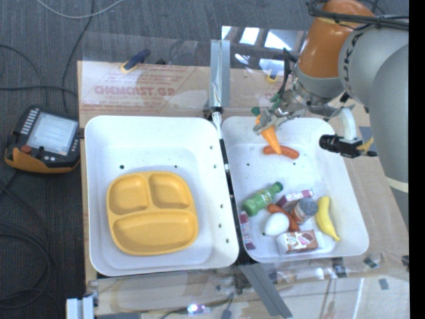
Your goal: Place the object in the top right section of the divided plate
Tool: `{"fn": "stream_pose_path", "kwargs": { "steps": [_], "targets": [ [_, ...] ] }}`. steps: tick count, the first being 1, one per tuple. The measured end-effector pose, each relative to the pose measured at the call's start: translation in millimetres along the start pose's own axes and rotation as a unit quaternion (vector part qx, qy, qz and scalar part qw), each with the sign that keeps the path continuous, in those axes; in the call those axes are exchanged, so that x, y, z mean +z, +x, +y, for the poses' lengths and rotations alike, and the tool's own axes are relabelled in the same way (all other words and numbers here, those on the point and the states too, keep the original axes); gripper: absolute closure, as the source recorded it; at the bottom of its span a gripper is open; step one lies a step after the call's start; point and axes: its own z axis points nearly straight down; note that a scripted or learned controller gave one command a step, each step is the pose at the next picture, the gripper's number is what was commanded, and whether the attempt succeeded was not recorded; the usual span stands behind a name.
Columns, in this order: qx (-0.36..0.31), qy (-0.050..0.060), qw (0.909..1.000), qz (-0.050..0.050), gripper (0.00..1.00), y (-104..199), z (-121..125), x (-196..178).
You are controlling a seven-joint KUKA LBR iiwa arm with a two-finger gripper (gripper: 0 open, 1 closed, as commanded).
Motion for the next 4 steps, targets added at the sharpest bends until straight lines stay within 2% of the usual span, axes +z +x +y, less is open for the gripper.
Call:
{"fn": "stream_pose_path", "kwargs": {
  "steps": [1,2,3,4],
  "targets": [
    [-0.017,0.000,0.9999,0.002,1.00,64,-31,0],
    [-0.048,0.000,0.9988,0.001,1.00,45,-32,3],
    [-0.179,-0.001,0.9839,0.002,1.00,83,-21,3],
    [-0.217,-0.001,0.9761,0.002,1.00,151,-60,3]
  ]
}}
